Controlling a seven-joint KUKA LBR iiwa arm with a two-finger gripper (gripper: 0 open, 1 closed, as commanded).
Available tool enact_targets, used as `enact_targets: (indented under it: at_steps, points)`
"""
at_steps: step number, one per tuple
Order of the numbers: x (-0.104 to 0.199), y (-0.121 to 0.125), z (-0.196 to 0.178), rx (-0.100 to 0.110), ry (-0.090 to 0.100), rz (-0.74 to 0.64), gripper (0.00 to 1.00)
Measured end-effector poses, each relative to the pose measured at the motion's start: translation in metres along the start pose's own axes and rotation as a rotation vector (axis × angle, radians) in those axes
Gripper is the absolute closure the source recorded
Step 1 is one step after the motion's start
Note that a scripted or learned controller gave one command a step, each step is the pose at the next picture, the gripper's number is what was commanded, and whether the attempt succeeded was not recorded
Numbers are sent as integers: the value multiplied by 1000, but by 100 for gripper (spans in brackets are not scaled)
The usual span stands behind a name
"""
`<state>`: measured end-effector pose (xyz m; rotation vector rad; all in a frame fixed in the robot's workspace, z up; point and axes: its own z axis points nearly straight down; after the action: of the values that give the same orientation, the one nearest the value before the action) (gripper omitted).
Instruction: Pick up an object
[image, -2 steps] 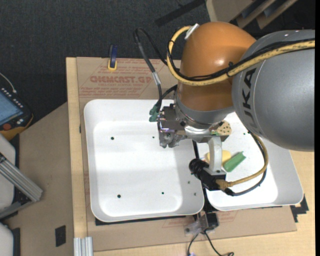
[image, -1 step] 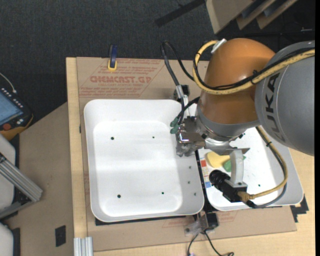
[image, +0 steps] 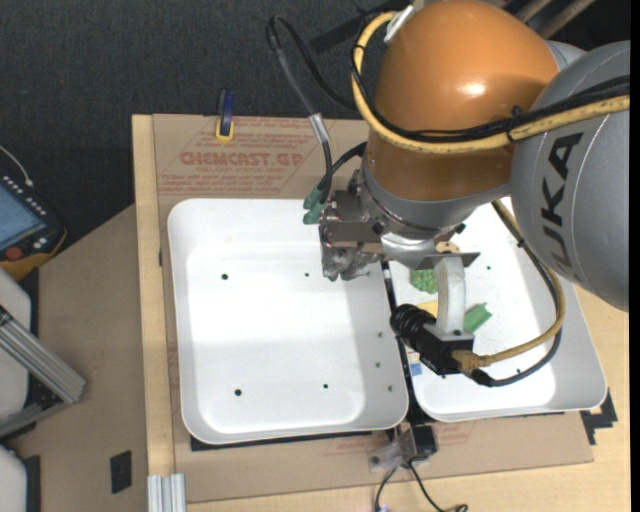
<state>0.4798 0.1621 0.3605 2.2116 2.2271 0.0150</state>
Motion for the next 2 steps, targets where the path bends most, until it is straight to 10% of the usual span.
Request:
enact_targets:
  at_steps: [2]
  points:
    - [64,1,-93,5,-3,5,100]
